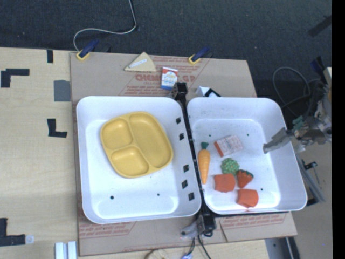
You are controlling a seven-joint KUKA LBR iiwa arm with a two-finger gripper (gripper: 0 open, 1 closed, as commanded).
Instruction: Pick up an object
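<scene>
Toy food lay in the right bin [269, 109], all of it gathered toward the near left part of the bin floor. An orange carrot [204, 165] with a green top lay lengthwise just beside the bin's left wall. To its right sat a small red-and-white packet [228, 144], tilted. Below the packet a green broccoli piece [229, 165] touched a strawberry [245, 177] and an orange-red block [225, 183], and another orange-red piece [247, 198] lay nearest the front rim.

At the right rim of that bin the claw [275, 142] reached in from the side, its grey tip pointing left and hanging over the bin's right part, well apart from the food. Nothing was between its fingers; whether they were wide or narrow could not be told from this angle.

The left bin [86, 144] held a yellow divided plate [136, 143] with three compartments. Behind the bins, on the brown cardboard sheet [232, 74] covering the tabletop, a small red-and-white carton [169, 78] and a pale wedge [142, 62] rested.
</scene>
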